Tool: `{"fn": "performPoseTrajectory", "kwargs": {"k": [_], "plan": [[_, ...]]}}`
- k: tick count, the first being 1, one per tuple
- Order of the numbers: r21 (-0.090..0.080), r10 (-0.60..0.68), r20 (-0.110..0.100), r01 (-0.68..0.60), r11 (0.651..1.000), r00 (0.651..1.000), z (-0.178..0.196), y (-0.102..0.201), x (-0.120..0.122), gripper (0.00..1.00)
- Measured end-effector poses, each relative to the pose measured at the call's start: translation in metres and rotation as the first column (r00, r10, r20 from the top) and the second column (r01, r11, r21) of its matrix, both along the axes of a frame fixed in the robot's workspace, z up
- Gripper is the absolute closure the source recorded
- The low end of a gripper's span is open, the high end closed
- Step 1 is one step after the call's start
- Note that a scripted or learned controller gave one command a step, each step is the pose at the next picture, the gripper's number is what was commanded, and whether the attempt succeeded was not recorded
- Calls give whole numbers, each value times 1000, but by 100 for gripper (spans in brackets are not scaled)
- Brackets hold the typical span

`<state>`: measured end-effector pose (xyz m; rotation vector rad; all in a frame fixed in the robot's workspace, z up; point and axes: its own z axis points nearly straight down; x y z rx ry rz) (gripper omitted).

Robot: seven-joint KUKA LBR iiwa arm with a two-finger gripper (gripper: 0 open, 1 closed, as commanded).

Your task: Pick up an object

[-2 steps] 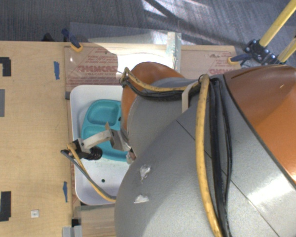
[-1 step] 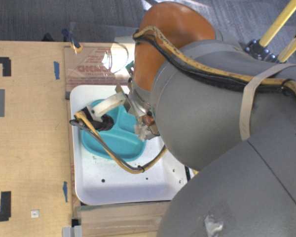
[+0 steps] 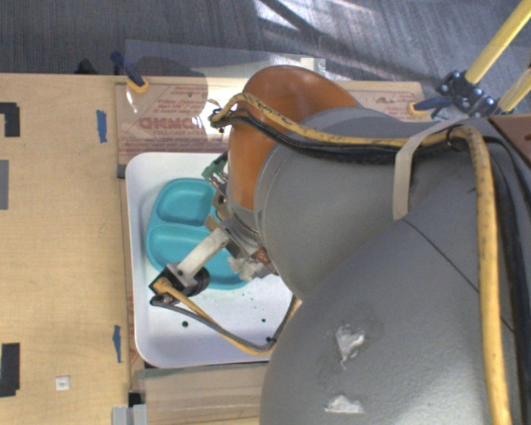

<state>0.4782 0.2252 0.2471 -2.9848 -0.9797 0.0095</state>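
Across the left of the view you have the bench (image 3: pixel 53 237), a flat tan surface with black marks (image 3: pixel 4 118) printed on it and short strips of blue tape (image 3: pixel 100 124) along its inner edge. Beyond its far edge lies a grey carpeted floor (image 3: pixel 159 16) crossed by streaks of light, and two yellow rods (image 3: pixel 504 34) slant in at the upper right.

The white bin (image 3: pixel 134 237) sits just right of the tan surface, with a clear plastic sheet (image 3: pixel 164 113) with red lettering lying flat behind it. The arm (image 3: pixel 389 264) looms close to the camera and covers the bin's right side and everything further right. Its orange band (image 3: pixel 279 104) hangs over the bin's far edge.

The gripper (image 3: pixel 243 259) is tucked under the wrist above the middle of the bin. So much of it is hidden that you cannot tell whether it is open or closed, or whether it holds anything.

The teal dish (image 3: pixel 181 211), a shallow tray with two hollows, lies on the bin floor toward its left wall, and its right part disappears under the wrist. A few dark specks (image 3: pixel 248 304) dot the bare white floor nearer you. A greenish scrap (image 3: pixel 218 163) peeks out beside the band, too cut off to identify.
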Motion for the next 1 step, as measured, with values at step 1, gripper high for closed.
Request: {"fn": "performPoseTrajectory", "kwargs": {"k": [1], "plan": [[0,-421,5,421,907,907,-36,-1,1,100]]}}
